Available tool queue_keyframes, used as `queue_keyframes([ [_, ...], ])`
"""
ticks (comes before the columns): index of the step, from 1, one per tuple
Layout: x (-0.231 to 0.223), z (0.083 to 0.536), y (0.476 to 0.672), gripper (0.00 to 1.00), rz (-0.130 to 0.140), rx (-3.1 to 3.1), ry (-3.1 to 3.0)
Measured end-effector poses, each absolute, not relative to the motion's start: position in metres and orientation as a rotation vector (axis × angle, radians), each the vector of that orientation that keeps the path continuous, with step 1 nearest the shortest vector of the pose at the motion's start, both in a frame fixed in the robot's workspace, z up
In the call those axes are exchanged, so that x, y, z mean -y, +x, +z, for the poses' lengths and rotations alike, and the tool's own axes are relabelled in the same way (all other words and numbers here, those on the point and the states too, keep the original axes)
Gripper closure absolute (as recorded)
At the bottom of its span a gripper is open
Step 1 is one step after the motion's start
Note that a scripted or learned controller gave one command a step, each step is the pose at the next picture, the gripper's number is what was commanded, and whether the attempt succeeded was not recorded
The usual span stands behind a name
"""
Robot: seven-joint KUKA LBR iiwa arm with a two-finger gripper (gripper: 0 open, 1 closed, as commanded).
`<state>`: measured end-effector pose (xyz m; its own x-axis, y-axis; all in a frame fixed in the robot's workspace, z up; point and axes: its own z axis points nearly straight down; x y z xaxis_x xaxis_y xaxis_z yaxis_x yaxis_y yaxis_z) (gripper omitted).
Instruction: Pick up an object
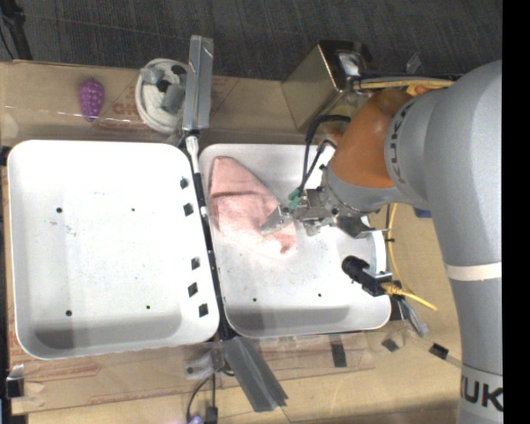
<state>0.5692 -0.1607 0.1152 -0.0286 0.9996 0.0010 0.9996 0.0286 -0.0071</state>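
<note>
A pink cloth (237,200) lies crumpled in the right bin (274,312), against its left wall and toward the back. My gripper (281,223) is down over the cloth's right edge, with its fingertips at the fabric. A fold of pink cloth shows just below the fingertips. Whether the fingers pinch the cloth is hidden by the wrist and the fabric.
The left bin (97,237) stands beside the right one, with a grey divider (199,228) between them. Behind the bins lie a purple grape-like object (91,98) and a white roll (162,94) on the bench. The arm (424,140) covers the right bin's right side.
</note>
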Motion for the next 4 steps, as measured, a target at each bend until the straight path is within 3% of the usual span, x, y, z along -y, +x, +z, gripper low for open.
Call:
queue_keyframes([
  [1, 0.159, 0.095, 0.561, 0.0, -0.004, 2.405, -2.023],
  [2, 0.181, 0.095, 0.58, 0.0, -0.004, 2.611, -1.754],
  [3, 0.164, 0.095, 0.599, 0.0, -0.002, 2.721, -1.579],
  [4, 0.163, 0.105, 0.599, 1.0, -0.001, 2.724, -1.574],
])
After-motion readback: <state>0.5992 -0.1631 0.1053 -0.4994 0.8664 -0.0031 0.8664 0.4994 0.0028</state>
